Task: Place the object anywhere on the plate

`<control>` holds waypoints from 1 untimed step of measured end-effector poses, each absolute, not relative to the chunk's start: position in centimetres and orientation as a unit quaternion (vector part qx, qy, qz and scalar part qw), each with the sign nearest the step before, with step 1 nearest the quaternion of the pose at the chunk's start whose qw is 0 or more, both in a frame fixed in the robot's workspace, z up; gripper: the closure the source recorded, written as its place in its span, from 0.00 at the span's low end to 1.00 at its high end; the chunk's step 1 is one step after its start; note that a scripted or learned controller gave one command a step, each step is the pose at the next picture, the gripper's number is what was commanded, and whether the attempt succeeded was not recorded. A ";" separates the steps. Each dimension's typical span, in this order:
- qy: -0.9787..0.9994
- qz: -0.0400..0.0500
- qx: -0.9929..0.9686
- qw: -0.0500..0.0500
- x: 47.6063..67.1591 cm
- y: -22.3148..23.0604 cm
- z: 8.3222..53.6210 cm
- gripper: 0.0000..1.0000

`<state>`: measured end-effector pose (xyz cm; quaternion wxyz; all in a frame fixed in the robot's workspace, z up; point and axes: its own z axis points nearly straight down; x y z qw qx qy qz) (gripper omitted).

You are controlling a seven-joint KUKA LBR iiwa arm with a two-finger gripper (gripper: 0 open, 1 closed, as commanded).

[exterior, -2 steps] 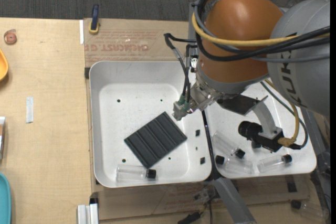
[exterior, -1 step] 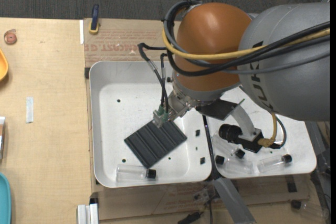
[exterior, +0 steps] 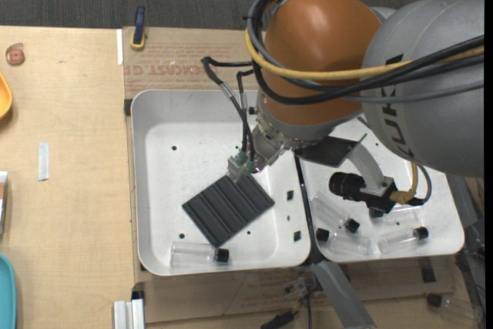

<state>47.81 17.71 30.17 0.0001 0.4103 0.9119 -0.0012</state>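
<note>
1. Reaching in from the right, the big grey arm hangs over the seam between the two bins, its orange band bulging toward me and hiding most of the wrist.
2. Yellow and black cables loop around that orange section, and thinner black wires run down toward the tool end.
3. Down low, the claw pokes out from under the wrist, pointing down and to the left into the left bin.
4. The tip is small and partly in shadow; I cannot tell whether it is spread or pinched together.
5. That tip sits right at the upper corner of the dark ribbed plate, seemingly touching or just above it; contact is hard to judge.
6. The plate lies flat on the left bin's floor, turned at a diagonal.
7. A clear tube with a black cap lies along the left bin's near wall, just below the plate and apart from the claw.
8. Over in the right bin, a black cylindrical piece and more clear capped tubes lie scattered.
9. On the tabletop at left, a small pale strip lies well away from everything.
</note>
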 end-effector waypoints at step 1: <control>0.938 -0.002 0.348 -0.001 49.4 17.4 27.0 1.00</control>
